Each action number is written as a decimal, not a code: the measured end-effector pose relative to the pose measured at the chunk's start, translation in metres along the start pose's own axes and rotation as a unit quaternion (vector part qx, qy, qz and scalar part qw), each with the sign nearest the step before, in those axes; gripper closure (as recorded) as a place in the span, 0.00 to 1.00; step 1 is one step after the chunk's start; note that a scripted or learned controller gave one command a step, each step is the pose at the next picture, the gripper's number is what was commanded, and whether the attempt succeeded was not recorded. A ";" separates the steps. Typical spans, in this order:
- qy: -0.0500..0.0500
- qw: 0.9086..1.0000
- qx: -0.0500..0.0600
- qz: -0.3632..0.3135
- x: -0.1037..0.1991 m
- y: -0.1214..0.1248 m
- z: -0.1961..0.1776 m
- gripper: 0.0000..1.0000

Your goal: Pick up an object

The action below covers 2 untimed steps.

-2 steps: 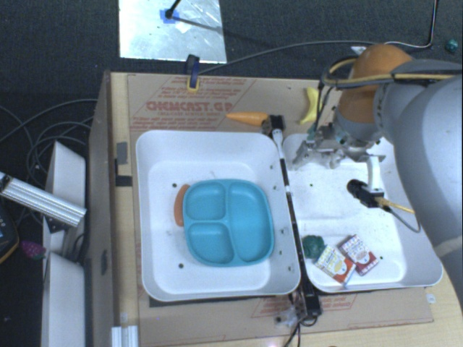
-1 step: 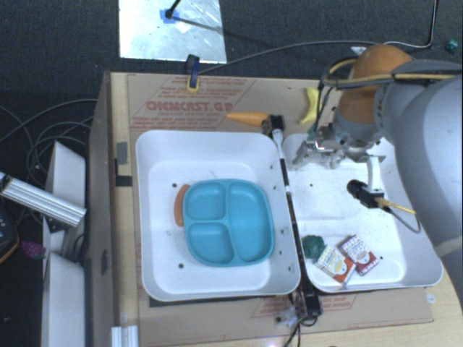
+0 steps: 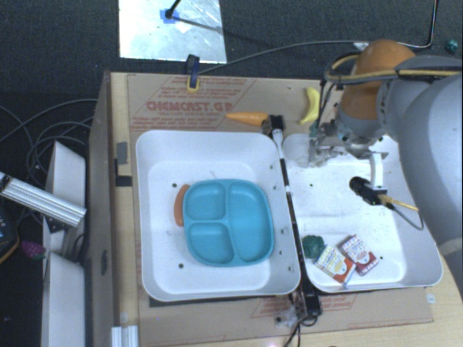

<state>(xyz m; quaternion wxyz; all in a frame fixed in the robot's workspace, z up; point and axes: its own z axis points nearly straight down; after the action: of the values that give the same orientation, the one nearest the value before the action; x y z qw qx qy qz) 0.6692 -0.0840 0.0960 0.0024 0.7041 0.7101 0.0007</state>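
- Gripper [image 3: 318, 152]: positioned low over the far corner of the right shallow white bin [image 3: 423, 270]. Cannot tell its state or whether it holds anything.
- Candidate objects lie at the near end of that bin: a small dark green lump [image 3: 313, 246] and two flat red-and-white printed packets [image 3: 349, 256], touching each other.
- Handling, as judged: the packets look light, thin and slippery; grasp across the narrow edges. The green lump looks easier to pinch from above.
- The left bin [image 3: 155, 194] holds a blue divided plastic tray [image 3: 227, 221].
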 end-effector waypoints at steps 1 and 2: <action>0.000 1.000 0.000 0.000 0.000 0.000 0.000 0.00; 0.000 1.000 0.001 0.002 0.000 0.000 0.011 0.00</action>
<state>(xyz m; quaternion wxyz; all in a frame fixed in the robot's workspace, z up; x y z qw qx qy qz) 0.6691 -0.0844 0.0850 0.0013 0.7052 0.7090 0.0004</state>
